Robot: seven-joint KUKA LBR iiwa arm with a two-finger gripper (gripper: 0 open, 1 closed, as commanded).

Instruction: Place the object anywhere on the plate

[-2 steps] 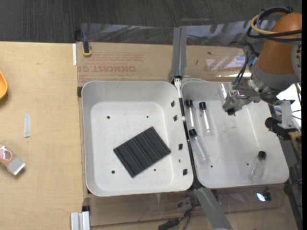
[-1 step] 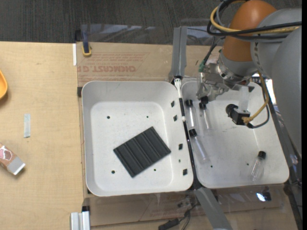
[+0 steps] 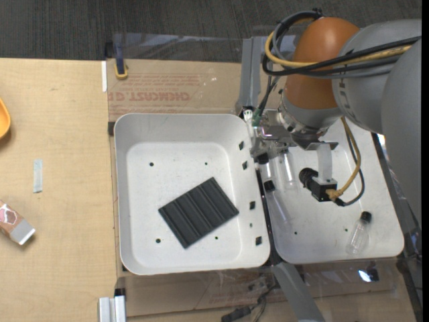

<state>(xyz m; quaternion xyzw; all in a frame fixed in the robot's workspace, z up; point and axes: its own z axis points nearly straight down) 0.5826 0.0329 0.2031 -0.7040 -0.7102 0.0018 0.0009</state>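
Clear plastic fingers hang under the grey wrist, and we place the gripper (image 3: 278, 173) right of centre in the frame, over the seam between the two bins; whether those fingers stand apart or together we cannot tell, since they are see-through against white. We see nothing caught between them. The arm (image 3: 322, 66), with its orange band, comes in from the upper right and covers the top of the right bin (image 3: 375, 247), which we judge explains why so little of that bin's floor is open to us. Low in the right part of the frame, on the right bin's floor, lies a small clear vial-like object with a dark cap (image 3: 358, 233), well apart from the gripper; we take it for the thing to be moved, though that is a guess. In the left bin (image 3: 127, 180) a dark ribbed rectangle (image 3: 198, 212) lies flat and turned at a slant, and we read it as the plate, set there as the landing place. On the wooden bench (image 3: 53, 180) at the left edge rest a small wrapped item (image 3: 15, 223) and an orange rim (image 3: 4, 118), both outside the bins.
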